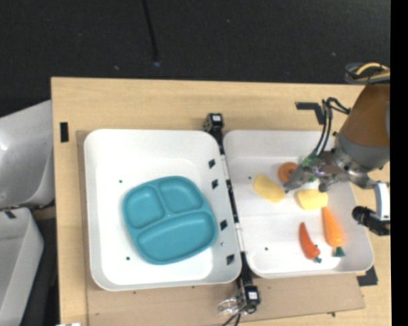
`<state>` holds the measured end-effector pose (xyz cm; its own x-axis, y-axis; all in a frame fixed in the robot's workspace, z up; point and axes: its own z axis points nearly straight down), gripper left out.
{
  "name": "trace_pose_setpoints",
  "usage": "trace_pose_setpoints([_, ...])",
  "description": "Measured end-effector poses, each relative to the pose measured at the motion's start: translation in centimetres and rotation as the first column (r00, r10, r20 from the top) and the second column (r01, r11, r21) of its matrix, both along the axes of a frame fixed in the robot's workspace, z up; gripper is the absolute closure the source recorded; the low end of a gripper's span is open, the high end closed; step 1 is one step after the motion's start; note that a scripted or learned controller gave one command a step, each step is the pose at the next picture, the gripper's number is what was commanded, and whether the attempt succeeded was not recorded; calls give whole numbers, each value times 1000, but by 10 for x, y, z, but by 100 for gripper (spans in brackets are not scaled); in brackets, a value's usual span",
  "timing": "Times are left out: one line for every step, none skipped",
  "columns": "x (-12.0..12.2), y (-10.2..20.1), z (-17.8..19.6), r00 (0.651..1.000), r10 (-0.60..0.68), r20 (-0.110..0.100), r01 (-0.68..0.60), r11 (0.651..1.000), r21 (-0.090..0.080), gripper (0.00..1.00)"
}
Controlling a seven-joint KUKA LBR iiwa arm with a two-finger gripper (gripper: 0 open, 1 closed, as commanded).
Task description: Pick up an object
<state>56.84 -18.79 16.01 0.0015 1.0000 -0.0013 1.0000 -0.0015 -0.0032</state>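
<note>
Arm (364, 124) reaches in from the right, wrist low between two yellow pieces (268, 188) — jaws' state unclear.

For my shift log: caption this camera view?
Arm's tool among plastic toy foods in right white bin; blue divided plate in left bin.

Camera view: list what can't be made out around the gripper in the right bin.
- Gripper: blurred and small in the camera view; open or shut can't be told.
- Round orange object: partly covered by the gripper, so its shape and any contact are unclear.
- Yellow piece: sits just below the gripper; touching or apart can't be told.
- Arm: cut off at the right edge.
</note>
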Motion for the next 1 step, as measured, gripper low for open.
trace_pose_setpoints([-1, -1, -53, 1000, 0, 0, 0, 1000, 0, 0])
